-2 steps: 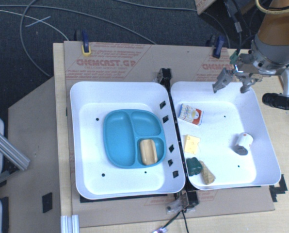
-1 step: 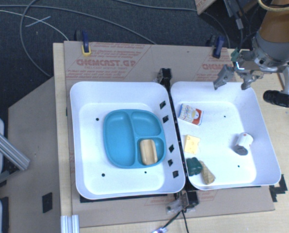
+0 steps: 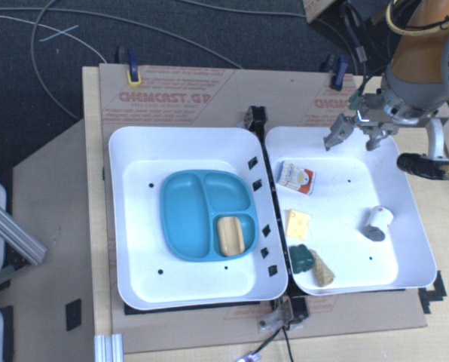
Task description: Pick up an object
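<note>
Seen from above at a slant: pincer (image 3: 355, 133) poised over the far rim of the right bin (image 3: 405, 202), fingers spread apart with nothing between them, hung from the grey arm (image 3: 416, 81) with its orange band, reaching in from the right. Inside the right bin, well apart from the pincer: a small white packet with red and blue print (image 3: 295, 177) toward the far left, a yellow block (image 3: 298, 223) just below it near the divider, a dark green object (image 3: 300, 259) in the near left corner touching a tan wedge (image 3: 322, 272) beside it, and a small white cup (image 3: 377, 222) lying tipped over toward the right side. In the left bin (image 3: 126, 202): a blue divided plate (image 3: 198, 206) near the middle, with a tan bread-like piece (image 3: 230, 235) resting in its near right compartment. Both bins side by side on a brown board (image 3: 172, 89) printed with red lettering, clamped at the far edge by blue clips (image 3: 133, 65) on the tabletop (image 3: 51, 194). Thin cables (image 3: 51, 21) looping across the dark floor beyond.
</note>
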`<state>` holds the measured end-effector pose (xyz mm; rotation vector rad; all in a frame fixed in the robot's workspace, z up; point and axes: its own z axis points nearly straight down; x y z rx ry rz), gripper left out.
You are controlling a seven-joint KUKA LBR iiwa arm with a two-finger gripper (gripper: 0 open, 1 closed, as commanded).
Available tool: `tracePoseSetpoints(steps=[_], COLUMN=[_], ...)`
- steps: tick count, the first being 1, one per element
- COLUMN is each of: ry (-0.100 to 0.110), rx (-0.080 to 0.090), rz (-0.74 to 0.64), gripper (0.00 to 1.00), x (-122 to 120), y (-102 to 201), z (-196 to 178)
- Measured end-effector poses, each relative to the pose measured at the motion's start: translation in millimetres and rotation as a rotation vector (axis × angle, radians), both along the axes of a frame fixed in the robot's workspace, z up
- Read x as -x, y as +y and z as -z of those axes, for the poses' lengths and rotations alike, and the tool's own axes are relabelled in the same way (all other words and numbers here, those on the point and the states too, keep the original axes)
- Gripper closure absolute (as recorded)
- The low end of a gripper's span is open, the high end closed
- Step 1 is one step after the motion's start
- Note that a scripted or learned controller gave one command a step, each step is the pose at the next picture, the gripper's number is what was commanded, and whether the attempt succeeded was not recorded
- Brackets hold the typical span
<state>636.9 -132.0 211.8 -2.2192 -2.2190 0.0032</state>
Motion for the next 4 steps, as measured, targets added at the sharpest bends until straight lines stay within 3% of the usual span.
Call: tracePoseSetpoints(steps=[2, 3, 4], ry=[0.004, -0.005, -0.010], rx=[-0.001, 0.000, 0.002], rz=[0.001, 0.000, -0.001], gripper=[0.00, 1.00, 1.00], x=[12, 9, 4], y=[-3, -2, -2], z=[93, 78, 14])
